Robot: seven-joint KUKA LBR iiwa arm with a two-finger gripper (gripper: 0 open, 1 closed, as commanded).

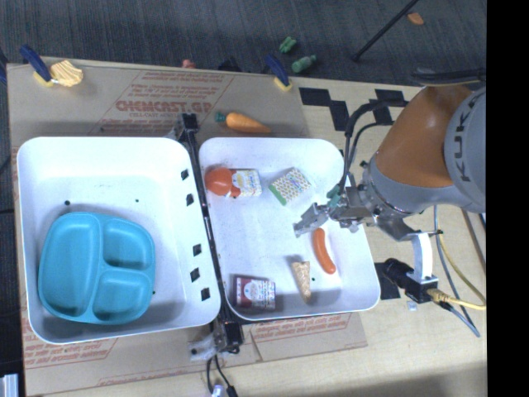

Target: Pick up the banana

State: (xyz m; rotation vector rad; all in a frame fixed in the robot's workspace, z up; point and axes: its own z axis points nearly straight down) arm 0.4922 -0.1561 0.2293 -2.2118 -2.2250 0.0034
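Observation:
The banana (302, 278) is a short, pale yellow-tan piece lying near the front wall of the right bin (273, 151). My gripper (312, 219) hangs over the right half of that bin, above and slightly right of the banana and apart from it. An orange-red sausage (325, 251) lies between the two, just below the gripper. I see nothing held in the gripper.
The right bin also holds a tomato (218, 180), a small white carton (247, 183), a green-and-white packet (290, 185) and a dark red box (254, 292). A blue divided tray (97, 266) fills the left bin (50, 160). A carrot (245, 123) lies behind the bins.

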